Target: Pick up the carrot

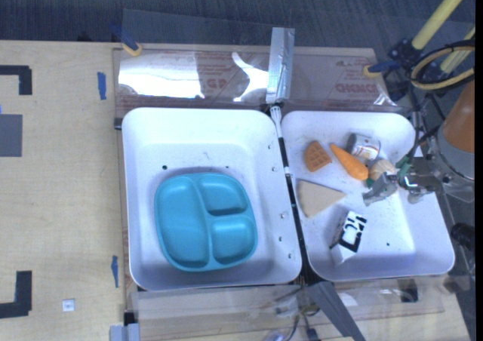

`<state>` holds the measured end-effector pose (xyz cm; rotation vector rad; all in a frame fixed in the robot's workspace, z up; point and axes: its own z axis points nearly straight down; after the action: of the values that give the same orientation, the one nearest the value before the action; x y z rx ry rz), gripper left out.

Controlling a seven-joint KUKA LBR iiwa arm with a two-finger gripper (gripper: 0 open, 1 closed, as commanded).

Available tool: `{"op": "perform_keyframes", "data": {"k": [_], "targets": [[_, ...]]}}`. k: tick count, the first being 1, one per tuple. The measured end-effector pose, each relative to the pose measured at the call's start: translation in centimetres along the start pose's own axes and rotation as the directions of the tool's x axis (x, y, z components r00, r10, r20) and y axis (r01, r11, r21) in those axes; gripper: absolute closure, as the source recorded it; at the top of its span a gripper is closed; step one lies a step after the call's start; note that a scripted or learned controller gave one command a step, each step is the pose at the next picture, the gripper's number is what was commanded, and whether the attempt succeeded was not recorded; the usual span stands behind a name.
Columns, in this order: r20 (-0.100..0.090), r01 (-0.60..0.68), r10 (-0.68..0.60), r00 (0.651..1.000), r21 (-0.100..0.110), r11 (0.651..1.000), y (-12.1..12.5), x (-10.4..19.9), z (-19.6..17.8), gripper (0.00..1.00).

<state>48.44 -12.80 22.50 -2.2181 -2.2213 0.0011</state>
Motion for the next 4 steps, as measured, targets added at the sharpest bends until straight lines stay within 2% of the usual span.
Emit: {"op": "perform_keyframes", "data": {"k": [1, 2, 3, 4], "targets": [[0.002, 0.003, -0.003, 1.0, -0.004, 1.0, 4.4, -1.5, -1.4, 0.0], [0.002, -0.145, 0.145, 0.989, 0.003, 0.989, 11.2, -4.8, 6.5, 0.0], [0.005, -0.077, 0.077, 0.997, -0.014, 0.997, 12.2, -3.9, 13.4, 0.0], [0.003, -0.075, 0.076, 0.997, -0.009, 0.997, 12.1, -3.8, 12.7, 1.0]]}}
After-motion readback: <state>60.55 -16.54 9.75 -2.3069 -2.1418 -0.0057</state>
